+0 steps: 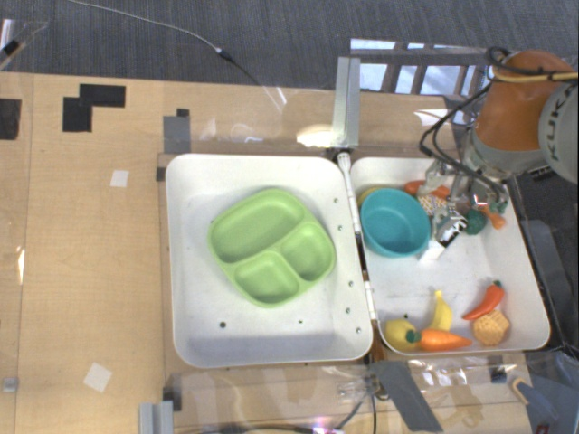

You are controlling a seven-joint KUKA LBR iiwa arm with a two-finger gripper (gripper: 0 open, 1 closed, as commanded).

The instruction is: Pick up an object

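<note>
My gripper (457, 213) hangs low over the back of the right bin (536, 289), just right of a teal bowl (394, 223). Small toy pieces lie crowded under and around it: an orange one (414, 188) behind the bowl and a dark green one (476, 223) by the gripper's right side. Whether anything is held is hidden by the wrist. At the bin's front lie a yellow banana (441, 312), an orange carrot (442, 339), a red pepper (484, 300), a yellow fruit (396, 333) and a tan textured piece (490, 329).
The left bin (194, 319) bears a green divided plate (271, 245). A metal post (346, 107) stands behind the wall between the bins. The arm's orange band (511, 107) and cables rise at the back right. Bare white floor (434, 274) lies mid-bin.
</note>
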